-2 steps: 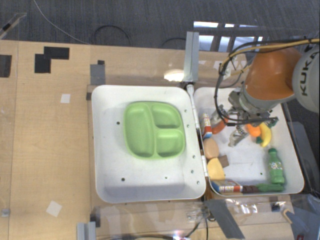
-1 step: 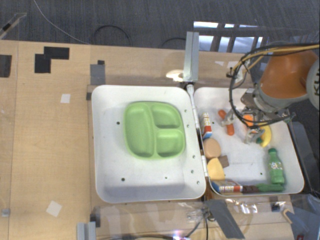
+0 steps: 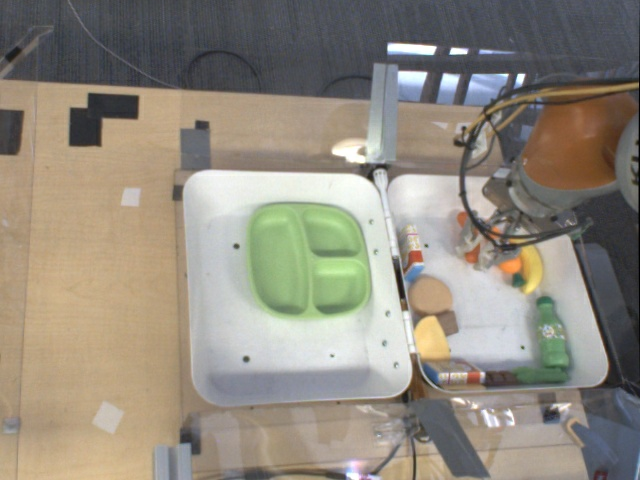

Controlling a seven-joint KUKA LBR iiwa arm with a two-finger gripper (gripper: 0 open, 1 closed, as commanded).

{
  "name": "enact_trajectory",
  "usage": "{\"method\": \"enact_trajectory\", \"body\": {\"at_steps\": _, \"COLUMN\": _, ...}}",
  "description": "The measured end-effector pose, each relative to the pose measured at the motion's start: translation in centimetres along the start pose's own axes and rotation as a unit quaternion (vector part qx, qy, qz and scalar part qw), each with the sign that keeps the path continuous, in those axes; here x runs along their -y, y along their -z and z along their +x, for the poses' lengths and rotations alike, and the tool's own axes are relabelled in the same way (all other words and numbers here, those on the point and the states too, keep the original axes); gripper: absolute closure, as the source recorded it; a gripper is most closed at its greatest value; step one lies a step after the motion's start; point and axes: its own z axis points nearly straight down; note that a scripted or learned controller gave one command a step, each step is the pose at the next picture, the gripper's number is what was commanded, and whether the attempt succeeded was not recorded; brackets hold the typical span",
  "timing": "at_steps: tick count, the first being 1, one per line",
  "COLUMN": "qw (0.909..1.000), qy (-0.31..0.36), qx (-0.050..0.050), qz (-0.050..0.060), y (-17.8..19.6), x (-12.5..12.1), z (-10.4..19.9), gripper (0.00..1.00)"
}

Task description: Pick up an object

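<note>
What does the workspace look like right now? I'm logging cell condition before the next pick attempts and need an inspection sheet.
Surface: wooden bench with left bin and right bin side by side.
Job's things: in the right bin, banana, green bottle, tan round piece, yellow wedge, marker.
Clutter: green divided tray in the left bin.
Grippers: gripper low over the right bin's upper part; finger state unclear.
Cables: black cables looped beside the wrist.
Surroundings: dark carpet beyond the bench.
</note>
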Motion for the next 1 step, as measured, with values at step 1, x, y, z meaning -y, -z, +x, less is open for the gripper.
{"method": "enact_trajectory", "body": {"at_steps": 1, "qw": 0.9869, "qy": -0.161, "qx": -0.007, "qz": -0.002, "y": 11.49, "x": 1.44, "z": -1.72, "gripper": 1.00}}
